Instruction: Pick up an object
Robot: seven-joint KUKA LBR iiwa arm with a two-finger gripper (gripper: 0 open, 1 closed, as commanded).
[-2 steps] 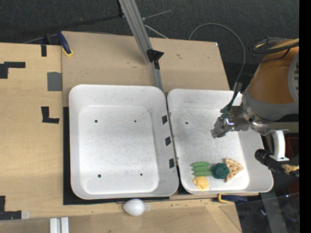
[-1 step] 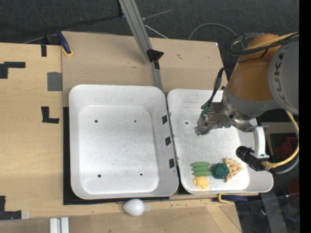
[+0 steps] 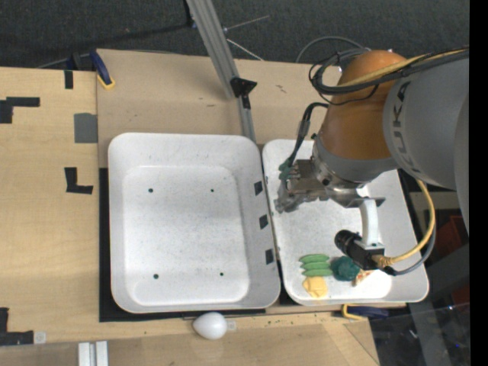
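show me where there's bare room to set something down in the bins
The left bin has bare floor from wall to wall. The right bin is crowded: the arm covers its upper part, and a green piece, yellow piece and teal piece sit along its near edge.

Lying clustered in the near part of the right bin (image 3: pixel 404 284): a ridged green piece (image 3: pixel 313 262) flat on the floor, a small yellow piece (image 3: pixel 316 285) just in front of it, a dark teal lump (image 3: pixel 345 268) beside both, toward the bin's outer side.
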